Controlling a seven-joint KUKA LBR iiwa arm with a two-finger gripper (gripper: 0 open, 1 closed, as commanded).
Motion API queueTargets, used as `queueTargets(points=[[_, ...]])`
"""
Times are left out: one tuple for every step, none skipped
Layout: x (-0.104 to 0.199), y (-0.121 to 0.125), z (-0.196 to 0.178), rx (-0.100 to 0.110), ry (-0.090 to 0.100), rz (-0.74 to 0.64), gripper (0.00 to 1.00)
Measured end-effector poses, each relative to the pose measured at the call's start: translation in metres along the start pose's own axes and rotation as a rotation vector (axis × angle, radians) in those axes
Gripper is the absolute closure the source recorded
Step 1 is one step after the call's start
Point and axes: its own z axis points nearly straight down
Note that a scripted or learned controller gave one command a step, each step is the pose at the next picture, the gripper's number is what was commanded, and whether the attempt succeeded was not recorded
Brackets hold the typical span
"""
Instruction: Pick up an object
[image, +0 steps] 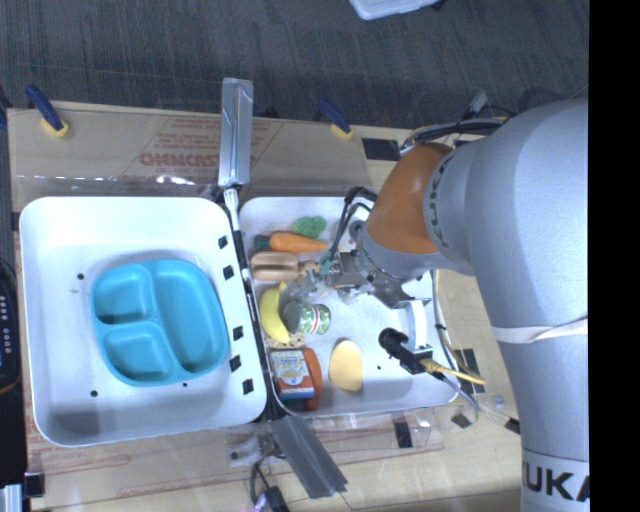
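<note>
The right bin (400, 392) holds several objects. A green item (309, 226) lies at the back, with an orange carrot (296, 242) and a brown hot-dog bun (275, 265) just in front of it. A yellow banana (272, 313) lies along the left wall, beside a small can with a green label (312, 319). An orange packet with a label (294, 373) and a pale yellow lemon (346, 365) sit at the front. My gripper (326, 274) hangs low over the bin's middle, right of the bun and just behind the can.
The left bin (60, 235) holds a blue divided plate (160, 320). The grey arm and its orange band (410, 200) cover the right bin's right side. A metal divider (235, 130) stands between the bins at the back.
</note>
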Motion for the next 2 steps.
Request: queueTargets(points=[[0.022, -0.045, 0.000, -0.001, 0.001, -0.068, 0.00], [0.022, -0.044, -0.010, -0.001, -0.001, -0.072, 1.00]])
